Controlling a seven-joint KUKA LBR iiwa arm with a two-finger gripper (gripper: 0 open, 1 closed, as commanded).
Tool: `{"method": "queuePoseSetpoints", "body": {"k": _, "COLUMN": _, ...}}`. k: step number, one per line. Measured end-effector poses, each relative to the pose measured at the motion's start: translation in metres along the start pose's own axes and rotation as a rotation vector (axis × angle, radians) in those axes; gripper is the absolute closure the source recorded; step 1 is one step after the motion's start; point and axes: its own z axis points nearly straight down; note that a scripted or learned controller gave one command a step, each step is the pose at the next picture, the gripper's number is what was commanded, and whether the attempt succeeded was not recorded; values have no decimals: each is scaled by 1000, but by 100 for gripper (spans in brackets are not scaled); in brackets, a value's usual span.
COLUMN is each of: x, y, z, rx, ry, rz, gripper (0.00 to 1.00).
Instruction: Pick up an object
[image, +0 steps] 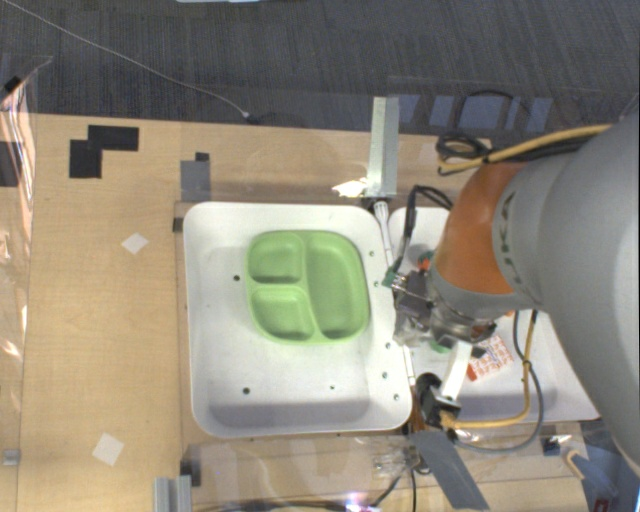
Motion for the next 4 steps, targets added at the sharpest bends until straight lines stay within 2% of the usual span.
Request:
{"method": "queuePoseSetpoints", "body": {"k": 1, "x": 56, "y": -10, "z": 0, "rx": -1, "ry": 0, "rz": 374, "gripper": 100}}
{"method": "queuePoseSetpoints", "body": {"k": 2, "x": 82, "y": -30, "z": -6, "rx": -2, "ry": 1, "rz": 711, "gripper": 100}}
{"method": "queuePoseSetpoints", "body": {"k": 3, "x": 154, "y": -54, "z": -8, "rx": 0, "ry": 3, "rz": 942, "gripper": 100}}
{"method": "queuePoseSetpoints", "body": {"k": 4, "x": 185, "y": -48, "z": -181, "rx": -2, "ry": 11, "rz": 983, "gripper": 100}}
